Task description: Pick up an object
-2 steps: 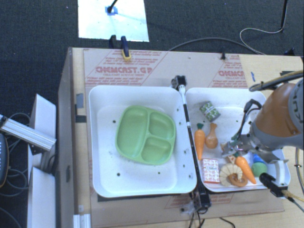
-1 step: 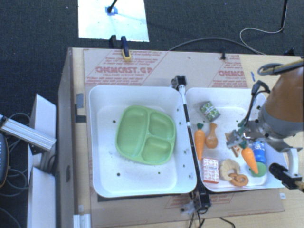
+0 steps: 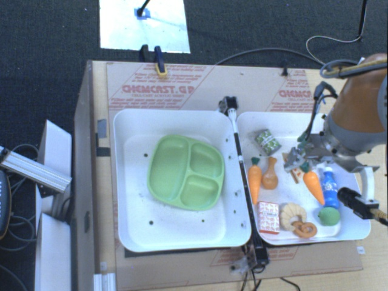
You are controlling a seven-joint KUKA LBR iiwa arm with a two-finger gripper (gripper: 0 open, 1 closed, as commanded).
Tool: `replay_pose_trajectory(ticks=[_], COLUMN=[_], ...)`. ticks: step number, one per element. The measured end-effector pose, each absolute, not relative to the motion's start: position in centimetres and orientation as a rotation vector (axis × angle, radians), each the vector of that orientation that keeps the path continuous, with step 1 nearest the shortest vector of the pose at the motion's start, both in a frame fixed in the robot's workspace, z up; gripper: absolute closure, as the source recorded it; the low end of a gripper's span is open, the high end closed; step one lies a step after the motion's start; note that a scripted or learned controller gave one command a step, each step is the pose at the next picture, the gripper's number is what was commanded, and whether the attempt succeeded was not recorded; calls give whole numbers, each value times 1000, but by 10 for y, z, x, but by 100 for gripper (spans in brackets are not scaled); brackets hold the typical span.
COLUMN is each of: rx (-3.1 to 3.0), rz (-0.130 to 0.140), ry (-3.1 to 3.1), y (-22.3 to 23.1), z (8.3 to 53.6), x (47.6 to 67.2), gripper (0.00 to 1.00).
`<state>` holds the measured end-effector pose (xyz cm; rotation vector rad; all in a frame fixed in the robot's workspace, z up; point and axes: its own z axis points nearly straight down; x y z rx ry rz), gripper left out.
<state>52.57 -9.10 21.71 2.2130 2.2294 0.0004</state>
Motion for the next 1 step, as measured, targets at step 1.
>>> replay_pose_trajectory(ticks=[1], rx=[2213], rz=[0], ry=[2233], y=[-33], z=[236], x=[533], gripper=[100])
